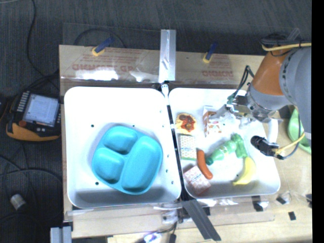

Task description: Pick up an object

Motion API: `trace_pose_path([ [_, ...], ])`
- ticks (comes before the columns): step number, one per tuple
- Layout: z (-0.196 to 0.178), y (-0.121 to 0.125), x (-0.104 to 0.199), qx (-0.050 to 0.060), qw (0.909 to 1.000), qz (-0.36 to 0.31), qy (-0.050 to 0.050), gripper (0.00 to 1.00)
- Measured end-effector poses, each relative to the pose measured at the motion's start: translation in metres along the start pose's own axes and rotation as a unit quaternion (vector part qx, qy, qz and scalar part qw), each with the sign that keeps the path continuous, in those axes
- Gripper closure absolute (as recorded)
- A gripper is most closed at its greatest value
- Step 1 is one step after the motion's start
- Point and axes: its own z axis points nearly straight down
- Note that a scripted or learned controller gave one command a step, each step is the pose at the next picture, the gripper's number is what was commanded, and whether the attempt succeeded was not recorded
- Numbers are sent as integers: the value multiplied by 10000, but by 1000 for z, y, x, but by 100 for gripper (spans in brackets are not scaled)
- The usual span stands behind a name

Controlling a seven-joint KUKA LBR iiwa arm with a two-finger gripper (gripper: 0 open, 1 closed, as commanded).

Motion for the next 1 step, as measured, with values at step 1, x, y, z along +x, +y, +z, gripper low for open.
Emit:
trace_pose_path([
  [1,25,6,58,17,9989,-459,-13,0],
])
